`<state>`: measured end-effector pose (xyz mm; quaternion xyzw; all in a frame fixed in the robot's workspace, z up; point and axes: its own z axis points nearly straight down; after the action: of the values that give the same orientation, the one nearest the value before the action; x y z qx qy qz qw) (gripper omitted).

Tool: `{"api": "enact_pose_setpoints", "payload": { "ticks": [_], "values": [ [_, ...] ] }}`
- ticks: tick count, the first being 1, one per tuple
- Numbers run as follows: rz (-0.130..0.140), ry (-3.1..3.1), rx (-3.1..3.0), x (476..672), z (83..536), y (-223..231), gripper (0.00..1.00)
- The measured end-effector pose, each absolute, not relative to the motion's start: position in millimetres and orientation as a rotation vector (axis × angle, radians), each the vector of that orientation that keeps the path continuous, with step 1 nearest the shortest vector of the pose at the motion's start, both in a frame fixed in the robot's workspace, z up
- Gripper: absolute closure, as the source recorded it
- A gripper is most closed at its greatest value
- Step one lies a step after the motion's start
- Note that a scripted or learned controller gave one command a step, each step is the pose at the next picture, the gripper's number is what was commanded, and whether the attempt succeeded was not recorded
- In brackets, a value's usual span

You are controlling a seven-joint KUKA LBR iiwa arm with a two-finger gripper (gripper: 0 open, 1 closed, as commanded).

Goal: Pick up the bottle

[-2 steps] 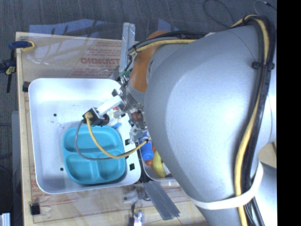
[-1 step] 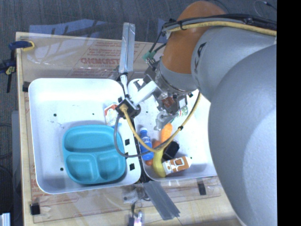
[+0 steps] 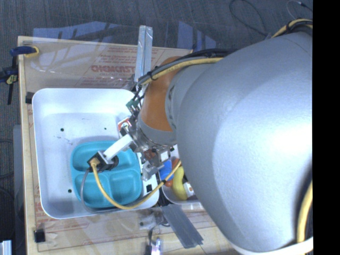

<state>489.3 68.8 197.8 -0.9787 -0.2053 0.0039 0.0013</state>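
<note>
My gripper (image 3: 151,165) hangs over the seam between the two bins, at the right edge of the left bin (image 3: 48,142). Just to its right a small blue object (image 3: 166,169) peeks out from under the wrist; it may be the bottle, but most of it is hidden. The grey arm with its orange band (image 3: 156,110) covers nearly all of the right bin (image 3: 171,199).
A turquoise compartment tray (image 3: 114,187) lies in the near half of the left bin. A yellow rounded object (image 3: 180,189) with an orange bit beside it lies at the near-left corner of the right bin. A clear upright divider (image 3: 143,49) stands behind the bins.
</note>
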Motion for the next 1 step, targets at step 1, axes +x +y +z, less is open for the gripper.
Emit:
{"api": "enact_pose_setpoints", "payload": {
  "ticks": [1],
  "values": [
    [0.01, -0.327, -3.123, 505.1, 190.3, 7.1, 0.0]
  ]
}}
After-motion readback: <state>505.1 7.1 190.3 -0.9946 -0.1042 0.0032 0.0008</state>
